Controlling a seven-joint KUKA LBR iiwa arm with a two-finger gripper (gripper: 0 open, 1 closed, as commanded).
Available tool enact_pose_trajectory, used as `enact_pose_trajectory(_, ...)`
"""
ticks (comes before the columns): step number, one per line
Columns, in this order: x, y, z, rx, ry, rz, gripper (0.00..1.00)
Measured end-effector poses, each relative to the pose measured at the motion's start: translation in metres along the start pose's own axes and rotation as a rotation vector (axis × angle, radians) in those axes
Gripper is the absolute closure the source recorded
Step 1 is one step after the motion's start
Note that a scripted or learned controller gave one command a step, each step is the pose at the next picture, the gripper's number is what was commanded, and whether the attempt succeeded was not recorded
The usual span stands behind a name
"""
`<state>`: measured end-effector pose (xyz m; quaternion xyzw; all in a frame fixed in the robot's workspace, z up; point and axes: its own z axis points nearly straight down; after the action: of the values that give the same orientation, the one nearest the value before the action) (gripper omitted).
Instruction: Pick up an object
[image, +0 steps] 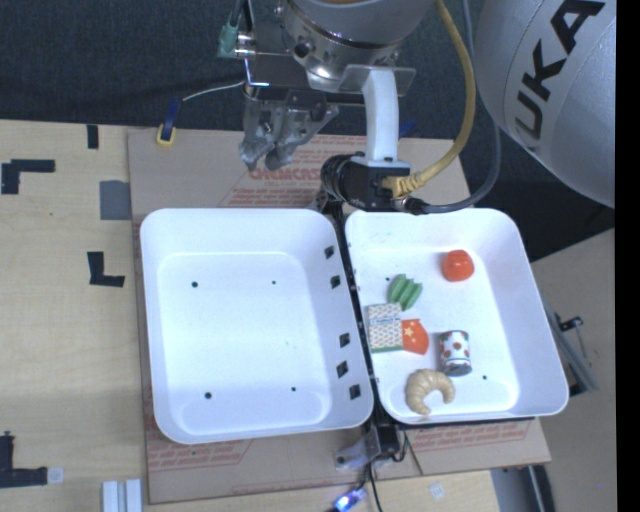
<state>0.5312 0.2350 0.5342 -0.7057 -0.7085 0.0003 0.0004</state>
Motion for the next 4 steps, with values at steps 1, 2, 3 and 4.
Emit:
enact_pose_trajectory(1,-0.021,0.005,0.0,0.001,-0.001,0.003,1.0)
enact_pose_trajectory(2,-0.055,-0.032,-0.001,0.002,-0.001,0.003,1.0)
enact_pose_trajectory(3,-0.031,-0.037,0.0,0.001,0.0,0.001,1.0)
enact_pose_trajectory(4,0.0,-0.041,0.0,0.0,0.0,0.0,1.0)
